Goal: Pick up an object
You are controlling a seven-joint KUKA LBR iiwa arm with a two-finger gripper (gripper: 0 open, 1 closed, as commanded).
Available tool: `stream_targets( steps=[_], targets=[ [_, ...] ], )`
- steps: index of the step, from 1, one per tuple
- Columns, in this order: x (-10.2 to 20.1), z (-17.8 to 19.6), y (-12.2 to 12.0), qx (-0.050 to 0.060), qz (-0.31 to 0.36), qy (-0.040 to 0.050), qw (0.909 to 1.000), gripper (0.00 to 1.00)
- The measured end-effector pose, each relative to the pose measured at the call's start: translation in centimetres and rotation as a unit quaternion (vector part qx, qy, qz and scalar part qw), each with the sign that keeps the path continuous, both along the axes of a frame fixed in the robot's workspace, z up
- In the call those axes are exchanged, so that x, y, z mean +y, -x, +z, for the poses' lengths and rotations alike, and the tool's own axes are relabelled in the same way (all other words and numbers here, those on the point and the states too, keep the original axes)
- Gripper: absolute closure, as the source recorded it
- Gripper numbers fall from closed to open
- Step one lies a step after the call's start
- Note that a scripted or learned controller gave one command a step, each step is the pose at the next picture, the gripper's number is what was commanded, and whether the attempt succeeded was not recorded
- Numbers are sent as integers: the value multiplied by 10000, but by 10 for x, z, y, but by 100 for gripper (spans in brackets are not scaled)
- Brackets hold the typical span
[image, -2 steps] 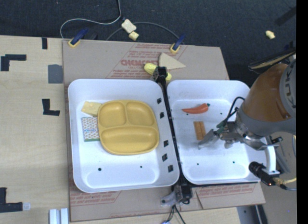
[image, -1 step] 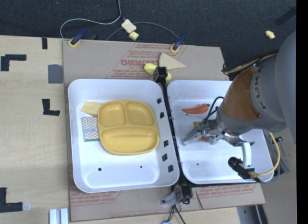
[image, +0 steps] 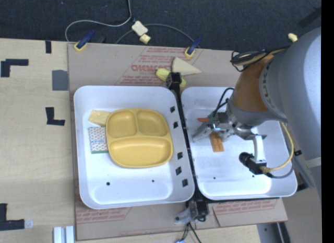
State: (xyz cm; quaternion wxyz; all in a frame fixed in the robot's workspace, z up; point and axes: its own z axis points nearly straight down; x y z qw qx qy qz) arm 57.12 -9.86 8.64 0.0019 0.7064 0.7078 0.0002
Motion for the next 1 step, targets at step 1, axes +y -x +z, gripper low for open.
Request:
stream_targets(
  steps=[1],
  targets=[
    [-1, 11, 1, -19, -5, 13, 10000, 100]
  ],
)
